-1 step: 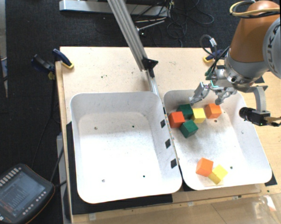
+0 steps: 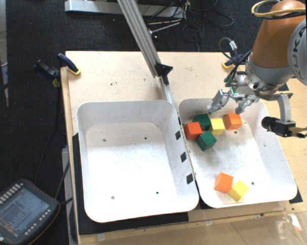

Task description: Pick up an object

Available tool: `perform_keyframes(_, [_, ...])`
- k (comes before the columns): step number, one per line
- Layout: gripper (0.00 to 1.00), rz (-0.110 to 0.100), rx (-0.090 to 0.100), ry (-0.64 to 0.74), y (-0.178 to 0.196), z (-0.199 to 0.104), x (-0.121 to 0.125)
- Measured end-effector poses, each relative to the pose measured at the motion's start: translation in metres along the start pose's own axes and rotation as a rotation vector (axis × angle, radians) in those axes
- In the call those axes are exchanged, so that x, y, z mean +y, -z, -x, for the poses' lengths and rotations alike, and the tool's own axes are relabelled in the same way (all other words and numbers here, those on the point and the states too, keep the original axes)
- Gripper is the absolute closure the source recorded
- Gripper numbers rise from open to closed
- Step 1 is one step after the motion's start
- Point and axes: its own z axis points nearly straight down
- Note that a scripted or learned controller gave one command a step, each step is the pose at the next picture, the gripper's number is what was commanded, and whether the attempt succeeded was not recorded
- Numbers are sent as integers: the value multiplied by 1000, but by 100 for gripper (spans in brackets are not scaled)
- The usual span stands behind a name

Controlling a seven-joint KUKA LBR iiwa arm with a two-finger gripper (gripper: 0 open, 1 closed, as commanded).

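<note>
The right bin (image 2: pixel 267 160) holds a cluster of blocks near its far end: an orange block (image 2: pixel 193 129), a dark green block (image 2: pixel 202 121), another green block (image 2: pixel 206 140), a yellow block (image 2: pixel 217 125) and an orange block (image 2: pixel 232 121). Closer to the front lie an orange block (image 2: pixel 223 182) and a yellow block (image 2: pixel 238 190), touching. My gripper (image 2: pixel 229 104) hovers above the far end of the bin, just over the cluster, open with its fingers spread and nothing between them.
The left bin (image 2: pixel 93 147) sits beside the right one. A slanted metal bar (image 2: pixel 142 36) crosses the bench's back. Clamps (image 2: pixel 69 64) grip the bench's far corners. A teach pendant (image 2: pixel 18 214) lies at the lower left.
</note>
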Motion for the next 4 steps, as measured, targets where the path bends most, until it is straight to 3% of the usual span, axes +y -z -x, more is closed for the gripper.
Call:
perform_keyframes(2, [0, -3, 0, -2, -89, 7, 4])
perform_keyframes(3, [0, 6, 2, -3, -129, 2, 2])
perform_keyframes(4, [100, 13, 0, -2, -116, 2, 3])
